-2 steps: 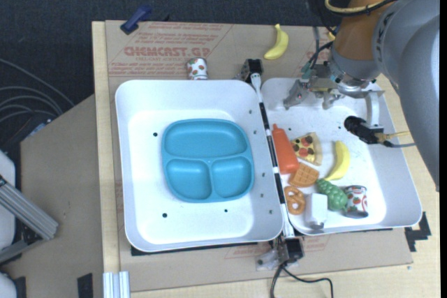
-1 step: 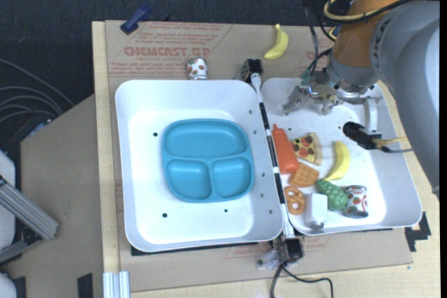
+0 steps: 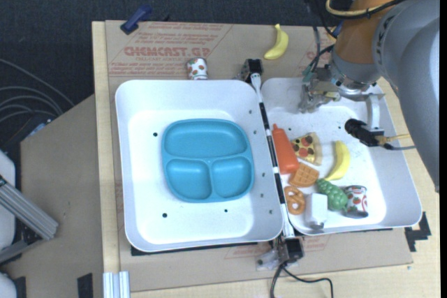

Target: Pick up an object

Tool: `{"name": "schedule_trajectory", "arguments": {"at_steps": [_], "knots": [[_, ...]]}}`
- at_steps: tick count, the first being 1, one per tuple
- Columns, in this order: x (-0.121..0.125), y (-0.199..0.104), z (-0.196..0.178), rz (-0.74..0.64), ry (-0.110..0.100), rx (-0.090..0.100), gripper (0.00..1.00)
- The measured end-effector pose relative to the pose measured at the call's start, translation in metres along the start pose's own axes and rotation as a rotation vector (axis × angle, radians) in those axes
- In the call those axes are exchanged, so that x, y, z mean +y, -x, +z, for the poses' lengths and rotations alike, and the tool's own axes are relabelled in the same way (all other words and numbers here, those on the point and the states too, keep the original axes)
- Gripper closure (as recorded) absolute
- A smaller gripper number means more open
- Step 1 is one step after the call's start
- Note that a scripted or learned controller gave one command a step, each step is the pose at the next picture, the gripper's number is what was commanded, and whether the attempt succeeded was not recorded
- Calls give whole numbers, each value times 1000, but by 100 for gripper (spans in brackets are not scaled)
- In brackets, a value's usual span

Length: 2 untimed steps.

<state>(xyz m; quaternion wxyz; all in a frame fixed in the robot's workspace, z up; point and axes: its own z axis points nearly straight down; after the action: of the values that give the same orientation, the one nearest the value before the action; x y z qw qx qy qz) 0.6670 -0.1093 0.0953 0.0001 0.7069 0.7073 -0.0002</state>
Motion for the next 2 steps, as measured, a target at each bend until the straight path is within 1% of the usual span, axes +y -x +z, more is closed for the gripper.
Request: {"name": "schedule_trajectory", "arguments": {"at_steps": [1, 2], "knots": [[0, 0, 0, 0, 0, 0, 0], [-8, -2, 11, 1, -3, 1, 0]]}}
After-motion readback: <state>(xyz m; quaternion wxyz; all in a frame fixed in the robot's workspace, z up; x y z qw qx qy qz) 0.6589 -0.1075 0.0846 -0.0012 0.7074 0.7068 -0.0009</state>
